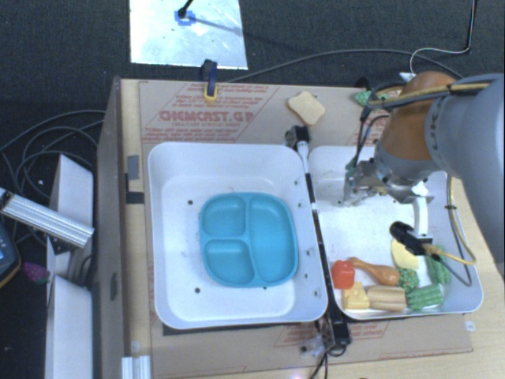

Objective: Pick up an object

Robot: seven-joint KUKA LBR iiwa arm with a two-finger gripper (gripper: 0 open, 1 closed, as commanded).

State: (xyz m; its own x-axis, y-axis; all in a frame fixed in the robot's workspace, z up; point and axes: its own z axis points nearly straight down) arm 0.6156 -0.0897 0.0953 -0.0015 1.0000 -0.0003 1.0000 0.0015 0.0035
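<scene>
The pincer is being held low over the right bin's bare upper part; its state cannot be told. Toy foods are being kept piled at that bin's lower edge, well apart.

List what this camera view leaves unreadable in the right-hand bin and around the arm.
- Tool: small and blurred in the camera view; finger state unreadable.
- Right shallow white bin: its far right part is hidden under the grey arm.
- Pile of toy food pieces in the near corner: overlapping and blurred; several kinds unclear.
- Arm base: cut off by the right edge.
</scene>
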